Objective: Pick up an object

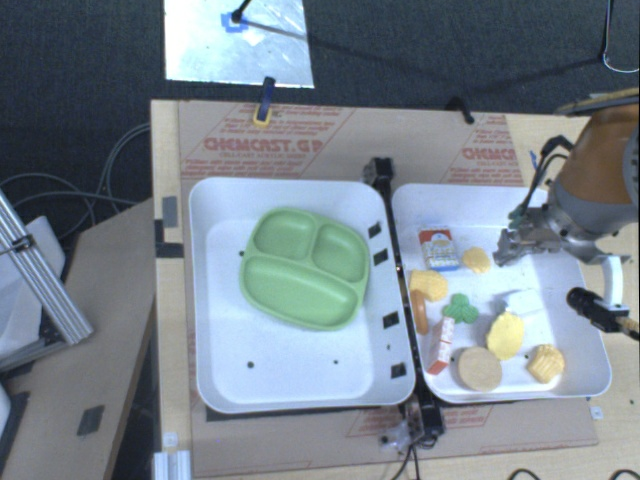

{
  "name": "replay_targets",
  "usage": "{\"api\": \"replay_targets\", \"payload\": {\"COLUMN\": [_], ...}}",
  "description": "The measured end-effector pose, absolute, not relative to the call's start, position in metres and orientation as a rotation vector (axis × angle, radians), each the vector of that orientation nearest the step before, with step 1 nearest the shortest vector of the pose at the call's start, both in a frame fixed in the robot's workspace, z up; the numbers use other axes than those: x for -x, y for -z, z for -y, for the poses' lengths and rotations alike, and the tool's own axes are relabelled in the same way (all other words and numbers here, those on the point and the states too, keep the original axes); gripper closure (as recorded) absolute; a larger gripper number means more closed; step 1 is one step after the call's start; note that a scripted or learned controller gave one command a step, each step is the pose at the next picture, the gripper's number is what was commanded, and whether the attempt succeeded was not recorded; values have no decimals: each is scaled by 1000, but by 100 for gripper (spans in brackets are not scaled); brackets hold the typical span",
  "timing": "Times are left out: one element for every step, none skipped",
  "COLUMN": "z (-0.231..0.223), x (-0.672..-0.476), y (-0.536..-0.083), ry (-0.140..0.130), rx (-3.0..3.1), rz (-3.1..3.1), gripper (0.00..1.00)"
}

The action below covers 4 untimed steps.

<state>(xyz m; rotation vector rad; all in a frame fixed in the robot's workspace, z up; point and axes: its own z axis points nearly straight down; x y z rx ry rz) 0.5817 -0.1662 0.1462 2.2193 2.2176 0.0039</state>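
Gripper (510, 243) poised over the right bin (590, 313), near its upper right part — whether wide or narrow cannot be told, and nothing shows held in it. The nearest object, a small yellow piece (477, 260), lies just left of the gripper and slightly toward the camera, beside a red-and-white packet (438, 249). Other toy foods lie farther toward the bin's near edge — the green tray (303, 267) sits in the left bin.

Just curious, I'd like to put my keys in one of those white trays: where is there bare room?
Left bin: bare floor along its near edge, below the green divided plate. Right bin: crowded with toy food from the small carton to the round cracker; the pincer hovers there.
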Motion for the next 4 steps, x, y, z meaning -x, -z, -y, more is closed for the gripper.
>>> {"api": "replay_targets", "payload": {"z": [164, 164, 104, 50], "x": [-576, -577, -590, -603], "y": [-193, -226, -221, -233], "ry": [-4, -4, -3, -5], "rx": [-2215, -2214, -2211, -2210], "rz": [-2222, -2223, -2230, -2231], "gripper": [100, 100, 100, 100]}}
